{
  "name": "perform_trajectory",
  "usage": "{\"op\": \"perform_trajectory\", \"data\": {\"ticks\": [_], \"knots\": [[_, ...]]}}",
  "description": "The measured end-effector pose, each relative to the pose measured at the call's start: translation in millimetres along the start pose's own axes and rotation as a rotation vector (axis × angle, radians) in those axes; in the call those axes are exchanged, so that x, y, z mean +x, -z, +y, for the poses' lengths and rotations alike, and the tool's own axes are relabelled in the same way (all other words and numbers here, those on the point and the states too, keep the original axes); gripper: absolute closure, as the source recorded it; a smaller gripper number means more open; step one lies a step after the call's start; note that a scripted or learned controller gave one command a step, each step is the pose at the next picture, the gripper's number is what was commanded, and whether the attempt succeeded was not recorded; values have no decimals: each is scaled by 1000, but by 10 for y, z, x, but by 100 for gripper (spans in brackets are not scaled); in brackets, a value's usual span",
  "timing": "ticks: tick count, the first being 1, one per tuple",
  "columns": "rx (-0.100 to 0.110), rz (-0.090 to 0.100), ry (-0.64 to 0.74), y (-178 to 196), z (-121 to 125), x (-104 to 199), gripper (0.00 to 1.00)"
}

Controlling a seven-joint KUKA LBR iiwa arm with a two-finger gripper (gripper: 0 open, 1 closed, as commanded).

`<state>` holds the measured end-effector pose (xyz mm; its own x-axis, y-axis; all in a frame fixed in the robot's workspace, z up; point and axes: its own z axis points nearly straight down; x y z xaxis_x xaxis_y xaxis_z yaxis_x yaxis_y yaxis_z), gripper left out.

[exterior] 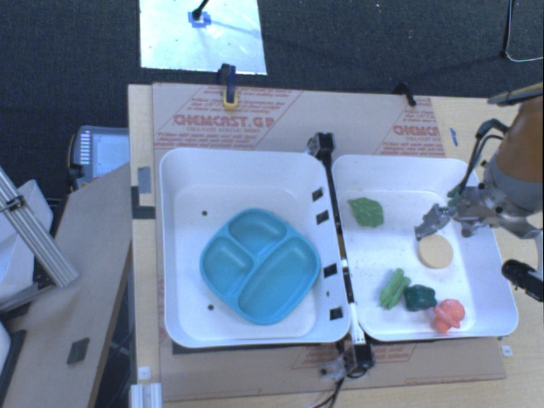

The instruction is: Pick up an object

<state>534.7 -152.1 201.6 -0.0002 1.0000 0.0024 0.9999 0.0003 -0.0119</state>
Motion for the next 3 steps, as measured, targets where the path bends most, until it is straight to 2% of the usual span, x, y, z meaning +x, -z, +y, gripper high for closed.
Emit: {"op": "perform_trajectory", "data": {"ticks": [1,2,3], "knots": [[-13,-2,3,68,29,4,0],[-8,-1,1,-539,-30,23,0],[-10,-1,1,-989,18,91,0]]}}
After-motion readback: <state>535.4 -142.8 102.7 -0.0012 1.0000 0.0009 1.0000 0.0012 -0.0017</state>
